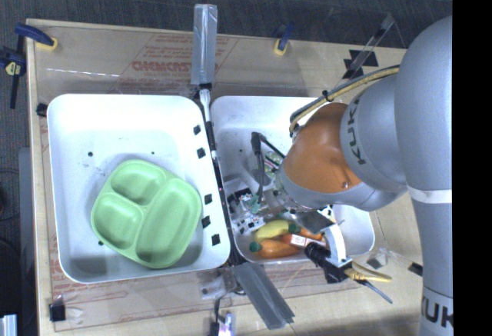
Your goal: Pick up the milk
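My grey arm (430, 134) reaching in from the right over the right bin (231, 115), orange wrist band (319, 158) bent low above its middle, my gripper (257, 196) pointing down near the bin's left wall

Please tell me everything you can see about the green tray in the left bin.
The green tray is a light green, smooth, plastic-looking dish with rounded corners. It has three shallow compartments separated by raised ridges, and all three look empty. It lies flat, open side up, turned at an angle to the bin walls. It rests on the floor of the left bin, toward the near right part, close to the divider between the two bins. Nothing else touches it; the arm is over the right bin.
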`<state>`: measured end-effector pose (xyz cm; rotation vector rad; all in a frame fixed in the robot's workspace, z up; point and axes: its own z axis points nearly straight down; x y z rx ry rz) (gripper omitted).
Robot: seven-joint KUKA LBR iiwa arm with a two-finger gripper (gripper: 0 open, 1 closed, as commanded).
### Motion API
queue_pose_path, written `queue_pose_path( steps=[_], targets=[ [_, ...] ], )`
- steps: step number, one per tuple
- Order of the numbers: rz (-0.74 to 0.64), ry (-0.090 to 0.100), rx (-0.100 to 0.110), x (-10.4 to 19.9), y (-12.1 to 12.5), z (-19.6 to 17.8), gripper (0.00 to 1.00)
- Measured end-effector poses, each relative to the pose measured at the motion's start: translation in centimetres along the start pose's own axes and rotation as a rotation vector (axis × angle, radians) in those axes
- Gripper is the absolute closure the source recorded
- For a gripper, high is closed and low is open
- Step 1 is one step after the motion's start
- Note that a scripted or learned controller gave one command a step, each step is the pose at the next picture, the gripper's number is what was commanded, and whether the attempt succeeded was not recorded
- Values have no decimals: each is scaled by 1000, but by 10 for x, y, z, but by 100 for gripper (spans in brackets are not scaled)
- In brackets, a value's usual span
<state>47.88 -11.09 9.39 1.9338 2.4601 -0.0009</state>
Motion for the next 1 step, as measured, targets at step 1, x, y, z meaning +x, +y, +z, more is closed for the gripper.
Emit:
queue_pose_path(
  steps=[1],
  targets=[
    [107, 11, 11, 59, 18, -97, 100]
  ],
)
